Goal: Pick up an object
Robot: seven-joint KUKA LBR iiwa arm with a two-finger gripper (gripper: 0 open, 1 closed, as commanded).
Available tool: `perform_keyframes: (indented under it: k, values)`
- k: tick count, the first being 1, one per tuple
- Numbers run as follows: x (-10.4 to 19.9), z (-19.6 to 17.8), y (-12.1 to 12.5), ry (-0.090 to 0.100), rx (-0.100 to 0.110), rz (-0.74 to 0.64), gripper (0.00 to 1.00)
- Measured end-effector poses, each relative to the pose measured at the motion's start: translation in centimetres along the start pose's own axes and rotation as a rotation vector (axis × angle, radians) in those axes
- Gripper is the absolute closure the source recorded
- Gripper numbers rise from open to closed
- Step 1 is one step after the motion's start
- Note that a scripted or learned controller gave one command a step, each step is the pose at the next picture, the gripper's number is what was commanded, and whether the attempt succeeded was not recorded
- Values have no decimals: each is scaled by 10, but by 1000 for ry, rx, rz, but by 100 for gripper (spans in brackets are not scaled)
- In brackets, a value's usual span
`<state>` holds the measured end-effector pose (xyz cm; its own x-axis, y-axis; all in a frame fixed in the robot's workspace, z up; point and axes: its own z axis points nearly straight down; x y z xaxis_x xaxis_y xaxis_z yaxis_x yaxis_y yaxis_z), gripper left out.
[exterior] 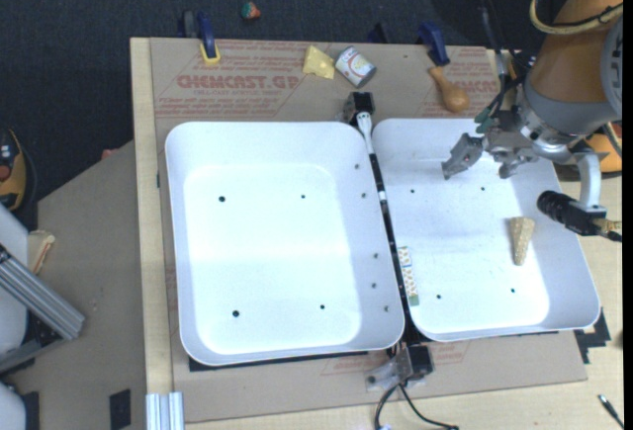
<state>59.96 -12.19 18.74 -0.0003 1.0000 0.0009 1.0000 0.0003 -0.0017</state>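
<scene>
Claw [482,158] of the arm [569,62] hung over the upper part of the right bin [435,314], its two grey fingers [460,159] spread apart with nothing between them. It sat above bare white floor, tilted a little toward the bin's far left corner.

Only one loose thing lay in that bin: a small tan cone [521,239], near the right wall, point toward the front. The cone was well apart from the claw, lower and to the right of it in the camera view. The left bin [188,171] showed only its white floor and a few dark dots.

On the brown board [247,82] behind the bins sat a yellow wedge [318,62], a small can [355,66] just beside it, and a wooden piece [448,88] near the arm.

As for progress, nothing was picked up yet. The likely target was the cone; the claw seemed to need a shift over it, a descent, a squeeze, and a lift.
</scene>
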Motion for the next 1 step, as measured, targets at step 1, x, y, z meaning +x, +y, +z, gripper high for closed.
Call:
perform_keyframes:
  k: [1]
  values:
    - [136, -103, -8, 3, -14, -15, 0]
